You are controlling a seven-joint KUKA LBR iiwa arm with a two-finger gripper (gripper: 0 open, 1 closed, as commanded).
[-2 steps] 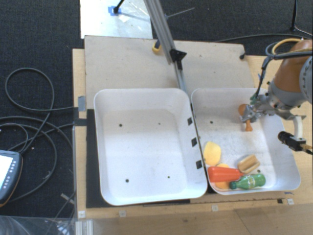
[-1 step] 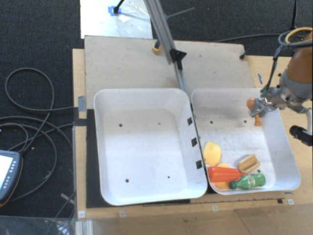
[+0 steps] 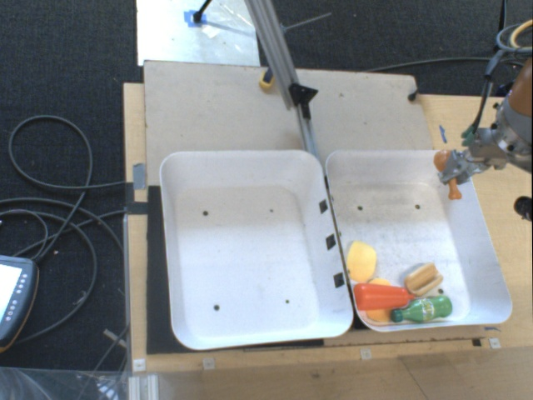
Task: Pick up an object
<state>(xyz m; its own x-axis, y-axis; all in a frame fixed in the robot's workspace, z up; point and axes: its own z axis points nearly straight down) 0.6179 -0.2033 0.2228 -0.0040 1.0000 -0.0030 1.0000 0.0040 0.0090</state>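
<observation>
Table [image 3: 216, 107]: pale board surface, seen across the middle of the frame, set on dark carpet; two bins carried side by side.

Left bin [image 3: 246, 248]: shallow, white, lower centre-left of the frame; small dark dots seen on its floor.

Right bin [image 3: 400, 215]: shallow, white, lower centre-right, its left wall touching the left bin; all loose objects are gathered in its lower part, near the bottom rim.

Arm [image 3: 518, 98]: grey, entering at the upper right edge of the frame; an orange band is seen above the wrist.

Metal pole [image 3: 275, 44]: grey, slanting from the top centre down to the junction of the two bins.

Cables [image 3: 50, 182]: dark loops lying on the carpet at the left of the frame.

End effector [image 3: 454, 173]: placed over the upper right rim of the right bin; an orange object [image 3: 450, 180] is seen at its tip, though whether it is clamped cannot be told; whether the fingers are apart or together cannot be told.

Yellow piece [image 3: 361, 262]: pale, rounded, lower middle of the right bin.

Red-orange carrot-like item [image 3: 381, 295]: lying just below the yellow piece, touching it.

Green bottle [image 3: 423, 309]: lying on its side near the bottom rim, just right of the red-orange item.

Hot-dog bun [image 3: 423, 278]: small, tan, just above the green bottle.
</observation>
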